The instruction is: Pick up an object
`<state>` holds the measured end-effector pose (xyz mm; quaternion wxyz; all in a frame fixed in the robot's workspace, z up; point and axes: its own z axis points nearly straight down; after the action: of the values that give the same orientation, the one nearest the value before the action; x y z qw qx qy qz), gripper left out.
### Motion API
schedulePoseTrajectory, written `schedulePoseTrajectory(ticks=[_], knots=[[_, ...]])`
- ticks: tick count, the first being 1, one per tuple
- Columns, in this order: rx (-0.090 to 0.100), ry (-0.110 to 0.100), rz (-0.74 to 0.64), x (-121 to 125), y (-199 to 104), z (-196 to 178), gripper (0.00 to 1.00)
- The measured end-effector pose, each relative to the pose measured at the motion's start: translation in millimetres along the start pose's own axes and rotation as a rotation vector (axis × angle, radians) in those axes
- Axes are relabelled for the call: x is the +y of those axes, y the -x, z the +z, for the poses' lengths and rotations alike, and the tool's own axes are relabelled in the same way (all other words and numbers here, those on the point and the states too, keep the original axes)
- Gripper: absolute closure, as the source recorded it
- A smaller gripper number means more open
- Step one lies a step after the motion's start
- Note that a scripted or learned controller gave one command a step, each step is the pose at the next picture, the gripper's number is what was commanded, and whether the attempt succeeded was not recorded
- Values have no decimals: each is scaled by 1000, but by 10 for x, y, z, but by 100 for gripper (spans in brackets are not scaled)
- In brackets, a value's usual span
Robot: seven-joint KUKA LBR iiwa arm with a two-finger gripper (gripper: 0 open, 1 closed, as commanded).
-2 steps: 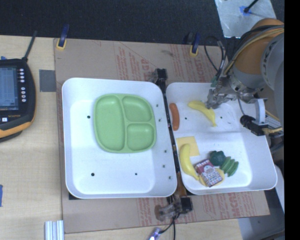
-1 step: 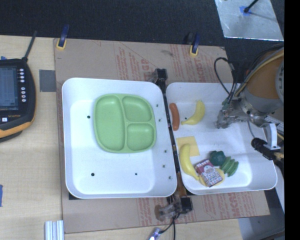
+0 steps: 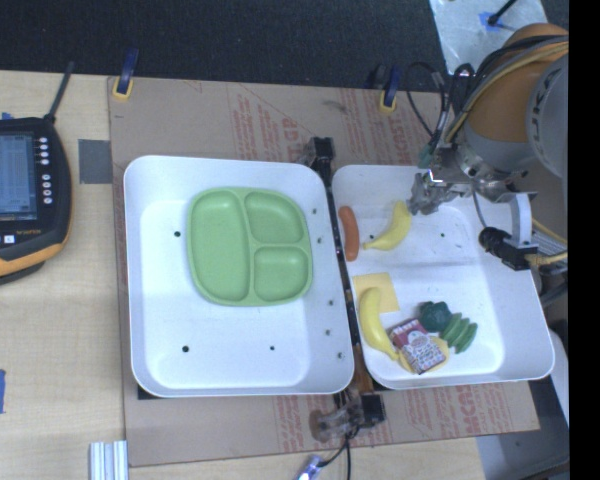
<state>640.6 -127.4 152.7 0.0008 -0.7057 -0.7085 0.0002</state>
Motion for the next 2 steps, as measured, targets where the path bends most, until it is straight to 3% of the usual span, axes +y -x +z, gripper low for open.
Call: schedulePoseTrajectory(ticks=[1,2], knots=[[0,-1,0,-5,5,6,0],[-1,-5,-1,152,-193,565,0]])
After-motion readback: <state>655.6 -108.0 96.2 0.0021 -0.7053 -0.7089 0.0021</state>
